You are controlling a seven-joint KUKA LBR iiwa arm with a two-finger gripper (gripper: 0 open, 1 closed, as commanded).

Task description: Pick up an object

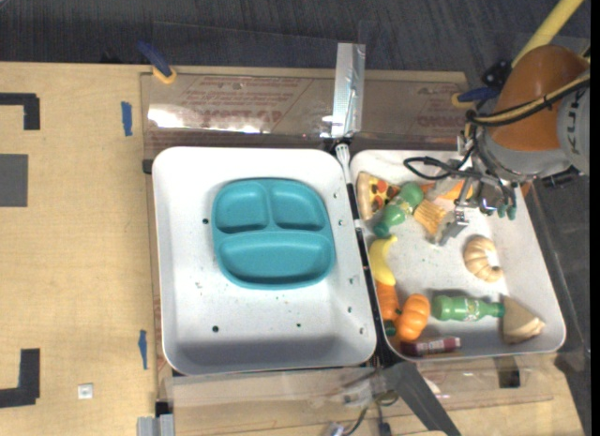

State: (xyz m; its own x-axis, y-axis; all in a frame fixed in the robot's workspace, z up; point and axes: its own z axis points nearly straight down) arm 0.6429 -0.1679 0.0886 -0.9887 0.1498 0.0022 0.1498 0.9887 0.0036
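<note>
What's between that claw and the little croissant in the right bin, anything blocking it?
Nothing visible. The gripper hangs over the right bin, and the croissant lies just below and to its right on bare bin floor. The green bottle lies nearer the camera, off that path.

Faint reddish print on clear sheet (239, 106) behind left bin (178, 237): illegible. Similar print on sheet (422, 106) behind right bin (544, 275): illegible. No readable labels, brands or numbers elsewhere.
</note>
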